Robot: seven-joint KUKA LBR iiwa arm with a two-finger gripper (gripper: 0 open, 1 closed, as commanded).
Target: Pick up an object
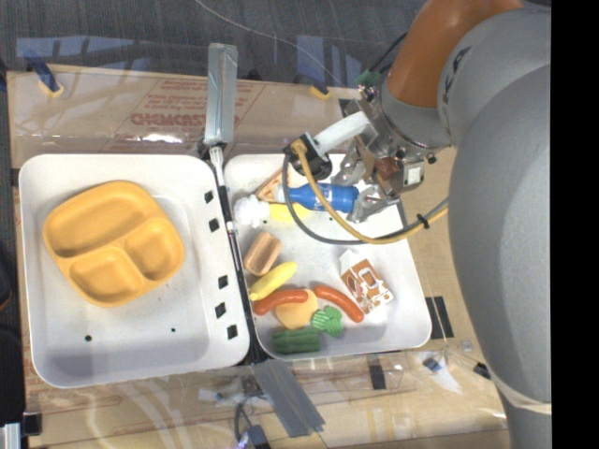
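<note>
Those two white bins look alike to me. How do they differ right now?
The left bin carries one big thing, a yellow divided plate; the right bin carries many small toy foods, such as a banana and a red sausage. The arm's gripper is over the right bin, not the left bin. The left bin looks wider than the right bin. Both are shallow, white and side by side.

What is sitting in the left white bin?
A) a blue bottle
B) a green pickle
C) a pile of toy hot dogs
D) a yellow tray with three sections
D: the yellow divided tray lies in the left bin, while the toy foods lie in the right bin.
</note>
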